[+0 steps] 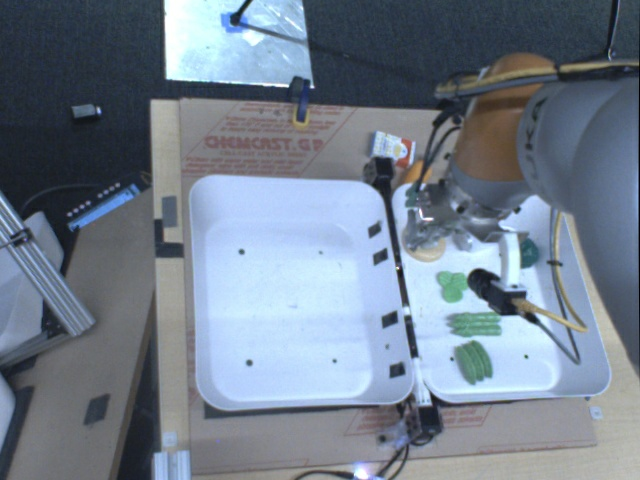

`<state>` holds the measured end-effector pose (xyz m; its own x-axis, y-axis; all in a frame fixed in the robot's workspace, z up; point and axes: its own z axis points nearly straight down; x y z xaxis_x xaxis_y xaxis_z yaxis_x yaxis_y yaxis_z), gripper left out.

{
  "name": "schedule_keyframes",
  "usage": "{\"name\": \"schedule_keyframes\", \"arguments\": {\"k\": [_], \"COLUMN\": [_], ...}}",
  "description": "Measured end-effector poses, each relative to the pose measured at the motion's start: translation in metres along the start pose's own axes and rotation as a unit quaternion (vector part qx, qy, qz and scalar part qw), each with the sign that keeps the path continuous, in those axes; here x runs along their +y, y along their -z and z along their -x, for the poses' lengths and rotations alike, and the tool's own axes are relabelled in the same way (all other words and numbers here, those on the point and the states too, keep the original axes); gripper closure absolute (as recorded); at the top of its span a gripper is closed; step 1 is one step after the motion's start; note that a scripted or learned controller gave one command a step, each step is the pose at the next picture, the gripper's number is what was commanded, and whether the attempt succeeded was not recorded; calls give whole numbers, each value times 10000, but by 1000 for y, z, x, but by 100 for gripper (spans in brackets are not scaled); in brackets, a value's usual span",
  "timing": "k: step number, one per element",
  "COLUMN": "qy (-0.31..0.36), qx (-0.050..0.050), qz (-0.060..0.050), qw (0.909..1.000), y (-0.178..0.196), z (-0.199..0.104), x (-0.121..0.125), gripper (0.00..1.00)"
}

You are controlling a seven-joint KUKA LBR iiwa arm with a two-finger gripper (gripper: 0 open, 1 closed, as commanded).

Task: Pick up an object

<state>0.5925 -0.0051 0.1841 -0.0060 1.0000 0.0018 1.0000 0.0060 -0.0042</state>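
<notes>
Tan and round, a flat disc (428, 252) lies in the right bin (535, 368), close to the wall it shares with the left bin (290, 298). The gripper (425, 230) hangs right over the disc's far edge and hides part of it. Whether the claw is wide or narrow cannot be told, nor whether it holds anything.

Toward the camera, a small green round piece (452, 286) lies near the disc. Beyond it come a ridged green pod (473, 323) and a stubbier green piece (474, 360), each apart from the next. A teal thing (527, 253) sits to the right, partly behind the wrist. An orange thing (412, 175) shows at the bin's far corner. Black clips (380, 256) line the shared wall, close beside the gripper. Both bins rest on printed cardboard (260, 143).
</notes>
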Motion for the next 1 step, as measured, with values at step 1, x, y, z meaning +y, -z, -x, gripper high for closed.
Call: {"name": "schedule_keyframes", "arguments": {"k": [1], "qy": [41], "qx": [17], "qz": [131], "qw": [9999], "y": [185], "z": [-91], "x": [38], "gripper": [100]}}
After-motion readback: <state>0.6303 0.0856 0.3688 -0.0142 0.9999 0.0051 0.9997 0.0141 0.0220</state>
